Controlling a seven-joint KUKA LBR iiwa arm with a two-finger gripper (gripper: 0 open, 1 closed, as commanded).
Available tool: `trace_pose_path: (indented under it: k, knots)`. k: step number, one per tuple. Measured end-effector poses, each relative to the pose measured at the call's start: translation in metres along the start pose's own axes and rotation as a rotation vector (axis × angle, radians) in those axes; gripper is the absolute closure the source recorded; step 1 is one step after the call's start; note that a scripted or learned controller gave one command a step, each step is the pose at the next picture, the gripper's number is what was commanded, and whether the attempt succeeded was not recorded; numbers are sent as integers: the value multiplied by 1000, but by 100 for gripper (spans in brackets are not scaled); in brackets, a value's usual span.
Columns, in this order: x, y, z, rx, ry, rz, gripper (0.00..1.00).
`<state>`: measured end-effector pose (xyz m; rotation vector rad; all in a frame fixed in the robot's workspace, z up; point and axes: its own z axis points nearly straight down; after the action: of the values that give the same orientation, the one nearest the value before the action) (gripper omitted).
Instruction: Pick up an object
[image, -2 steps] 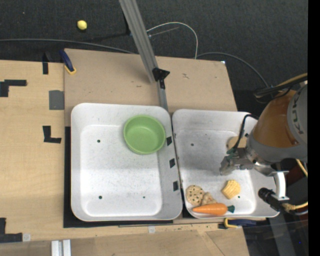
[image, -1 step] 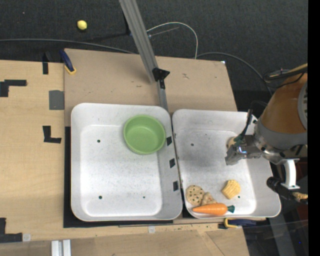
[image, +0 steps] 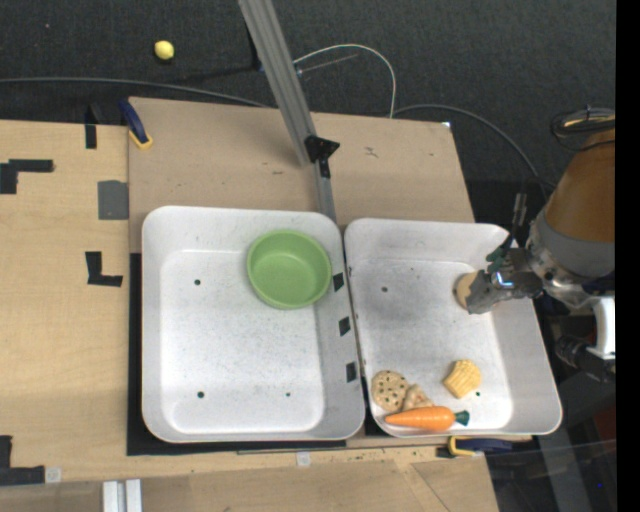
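My gripper (image: 480, 297) hangs over the right side of the right bin (image: 420, 250), reaching in from the right. A small tan object (image: 464, 289) lies just under and left of it, partly hidden by the gripper. Along the bin's front edge lie an orange carrot (image: 425, 419), a round brown cookie (image: 388, 386), a small tan piece (image: 415, 400) and a yellow corn-like piece (image: 462, 378). A green bowl (image: 289, 268) sits at the back right of the left bin (image: 200, 340).
A grey pole (image: 290, 85) slants down from the top to the gap between the bins. Cables run across the dark floor behind the bench. A small yellow ball (image: 164, 49) lies on the floor at the top left.
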<state>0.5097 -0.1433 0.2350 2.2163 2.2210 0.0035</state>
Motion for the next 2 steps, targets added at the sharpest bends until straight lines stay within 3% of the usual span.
trace_pose_path:
  k: [2]
  knots:
    - [112,13,-11,6,4,-5,100]
